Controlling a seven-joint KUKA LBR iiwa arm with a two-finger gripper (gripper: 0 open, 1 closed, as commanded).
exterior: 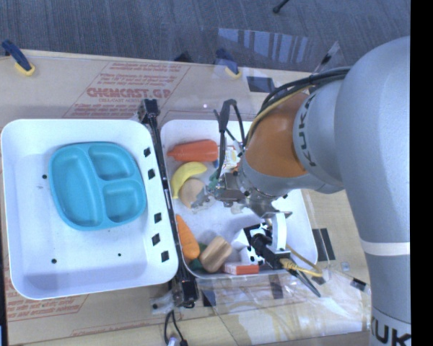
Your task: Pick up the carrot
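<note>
Bench w/ two bins: hand [209,193] low in right bin [303,225] nr banana [187,173], carrot [187,238] apart; finger spread unclear.

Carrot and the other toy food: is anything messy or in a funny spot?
Nothing looks spilled or broken. The carrot lies slanted against the right bin's left wall, close to a bread roll. All the food sits crowded in that bin, while the blue divided plate in the left bin holds none.
</note>
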